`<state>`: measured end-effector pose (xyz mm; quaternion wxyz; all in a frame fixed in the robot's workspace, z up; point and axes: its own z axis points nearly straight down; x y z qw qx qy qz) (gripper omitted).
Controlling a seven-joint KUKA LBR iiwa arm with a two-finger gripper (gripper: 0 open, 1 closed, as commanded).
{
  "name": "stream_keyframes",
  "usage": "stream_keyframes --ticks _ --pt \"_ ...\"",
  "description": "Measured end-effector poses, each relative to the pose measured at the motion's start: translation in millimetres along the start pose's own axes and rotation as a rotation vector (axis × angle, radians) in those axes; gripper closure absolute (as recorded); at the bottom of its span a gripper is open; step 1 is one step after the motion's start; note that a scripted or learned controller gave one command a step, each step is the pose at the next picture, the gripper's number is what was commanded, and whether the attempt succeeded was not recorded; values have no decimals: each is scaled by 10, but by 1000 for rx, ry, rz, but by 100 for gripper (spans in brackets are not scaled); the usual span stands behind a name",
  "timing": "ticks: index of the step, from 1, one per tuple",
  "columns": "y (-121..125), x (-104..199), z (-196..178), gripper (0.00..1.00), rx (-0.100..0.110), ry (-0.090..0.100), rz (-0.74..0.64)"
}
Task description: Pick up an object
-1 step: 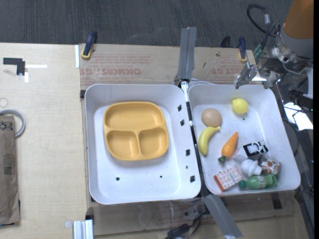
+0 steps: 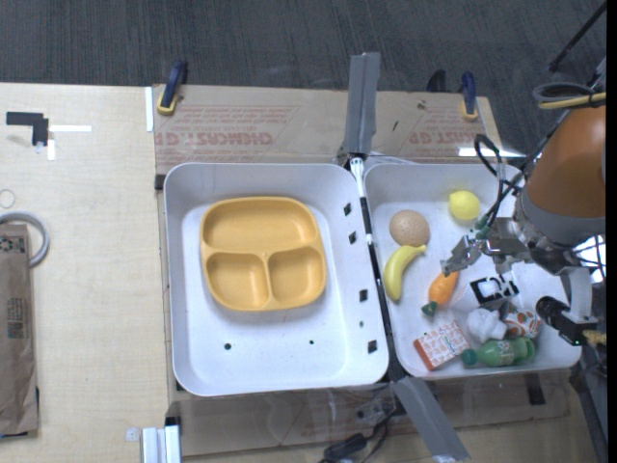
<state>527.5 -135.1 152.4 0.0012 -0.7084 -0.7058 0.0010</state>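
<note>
The right bin (image 2: 540, 210) holds a yellow lemon (image 2: 464, 204), a brown egg-shaped thing (image 2: 409, 227), a banana (image 2: 400, 266), a small carrot (image 2: 442, 288), a red-and-white snack packet (image 2: 441, 343), a green bottle (image 2: 496, 353) lying on its side and a white crumpled thing (image 2: 482, 324). My gripper (image 2: 466, 254) reaches in from the right and hangs just above and to the right of the carrot's top, below the lemon. Nothing shows held in it.
A yellow divided plate (image 2: 261, 253) lies in the left bin (image 2: 193, 355). A grey divider (image 2: 363, 114) runs between the bins. The arm's orange band (image 2: 571, 167) and cables hang over the right bin's far right side.
</note>
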Motion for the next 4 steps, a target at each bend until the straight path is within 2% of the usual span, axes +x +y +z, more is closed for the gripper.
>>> stream_keyframes --ticks 1,2,3,4 --pt "-338 300 446 0 -46 -25 -267" --pt "380 117 606 0 -3 -1 -262" --pt "380 105 519 100 -4 -3 -259" --pt "469 549 -579 100 -3 -2 -343"
